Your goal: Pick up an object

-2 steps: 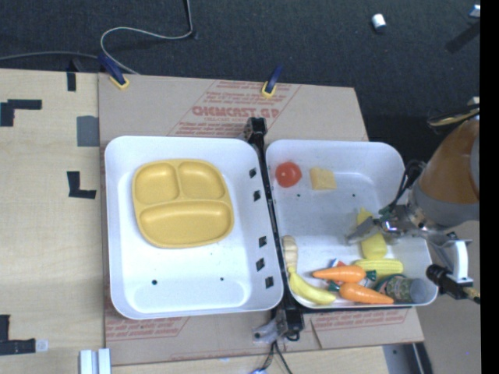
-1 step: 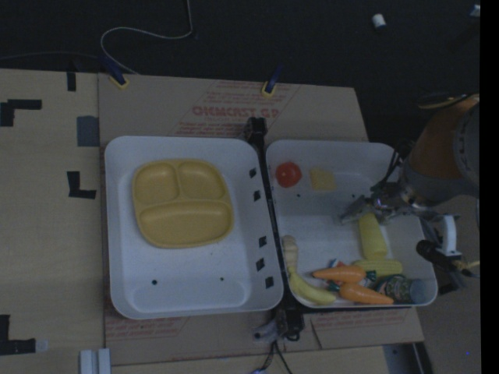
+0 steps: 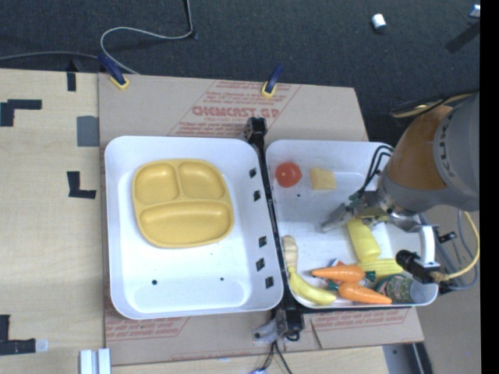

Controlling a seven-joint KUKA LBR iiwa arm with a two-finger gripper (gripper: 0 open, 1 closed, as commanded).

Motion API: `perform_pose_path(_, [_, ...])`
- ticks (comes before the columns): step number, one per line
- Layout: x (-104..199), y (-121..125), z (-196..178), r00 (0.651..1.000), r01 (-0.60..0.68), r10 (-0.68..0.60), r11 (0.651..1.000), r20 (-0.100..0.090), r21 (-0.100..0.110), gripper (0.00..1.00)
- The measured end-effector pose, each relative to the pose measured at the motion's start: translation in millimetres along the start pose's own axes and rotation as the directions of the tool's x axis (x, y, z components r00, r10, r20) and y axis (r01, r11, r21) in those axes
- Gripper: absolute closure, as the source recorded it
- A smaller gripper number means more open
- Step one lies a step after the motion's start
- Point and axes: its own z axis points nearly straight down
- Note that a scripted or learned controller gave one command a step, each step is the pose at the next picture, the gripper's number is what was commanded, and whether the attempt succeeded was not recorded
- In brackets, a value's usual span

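1. Gripper point(image 3: 337, 221) low in right bin point(image 3: 312, 209); fingers' state: cannot tell.
2. Nearest target: yellow block point(image 3: 363, 240), just beside gripper, above carrots point(image 3: 351, 283). Judged light, stiff, smooth plastic; take across its narrow sides.
3. Bin floor slick; pile along lower wall crowded, upper area roomier.

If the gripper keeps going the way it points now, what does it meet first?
Probably bare floor of the right white bin; the gripper points left and down, between the red ball and orange carrots. Depth is unclear.
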Motion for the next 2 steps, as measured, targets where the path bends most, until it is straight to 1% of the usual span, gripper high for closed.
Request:
perform_pose_path(1, [-0.2,0.4,-9.7,1.0,0.0,0.0,1.0,0.001,-0.001,1.0])
perform_pose_path(2, [38.1,-33.7,-124.5,1.0,-0.001,0.001,1.0,-0.001,0.002,1.0])
